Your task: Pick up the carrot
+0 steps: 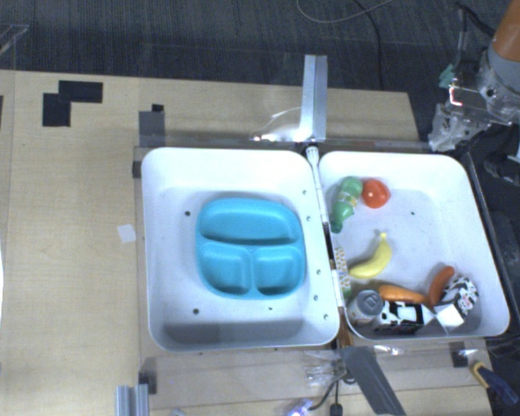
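Along right bin's (pixel 468 180) front wall, carrot (pixel 400 294) wedged among can (pixel 365 304), banana (pixel 372 261), cow toy (pixel 402 316): neighbour-grab risk; jaws' (pixel 451 133) state untellable.

We see a robotics laboratory: a pale wooden bench (pixel 61 232) carries two shallow white plastic bins (pixel 169 180) in metal brackets, black square markers (pixel 69 100) sit on its surface, and a loose black cable (pixel 364 11) crosses dark carpet.

Carrot (pixel 400 294) near right bin's (pixel 477 199) front wall, tool (pixel 451 128) beyond the rim
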`<state>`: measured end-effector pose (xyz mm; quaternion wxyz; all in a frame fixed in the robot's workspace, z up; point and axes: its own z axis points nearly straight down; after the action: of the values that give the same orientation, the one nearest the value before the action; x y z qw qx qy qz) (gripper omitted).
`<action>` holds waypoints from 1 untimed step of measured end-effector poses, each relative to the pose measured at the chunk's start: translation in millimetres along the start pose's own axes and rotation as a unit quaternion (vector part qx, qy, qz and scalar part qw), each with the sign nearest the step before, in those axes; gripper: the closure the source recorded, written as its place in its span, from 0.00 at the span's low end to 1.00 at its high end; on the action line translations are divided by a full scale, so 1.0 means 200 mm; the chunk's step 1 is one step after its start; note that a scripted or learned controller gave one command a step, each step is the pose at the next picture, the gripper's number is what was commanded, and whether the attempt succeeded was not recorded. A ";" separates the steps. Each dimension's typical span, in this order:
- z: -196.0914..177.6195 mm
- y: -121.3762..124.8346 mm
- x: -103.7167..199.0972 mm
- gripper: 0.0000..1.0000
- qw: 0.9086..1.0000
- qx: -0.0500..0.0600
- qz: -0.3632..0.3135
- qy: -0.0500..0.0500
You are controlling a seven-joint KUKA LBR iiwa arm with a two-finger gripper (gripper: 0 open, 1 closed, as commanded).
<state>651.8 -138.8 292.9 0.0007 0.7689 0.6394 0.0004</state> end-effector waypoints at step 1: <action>-0.03 -0.04 0.26 1.00 0.996 0.000 0.086 0.000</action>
<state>652.7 -85.8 299.0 0.0005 0.8212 0.5706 0.0003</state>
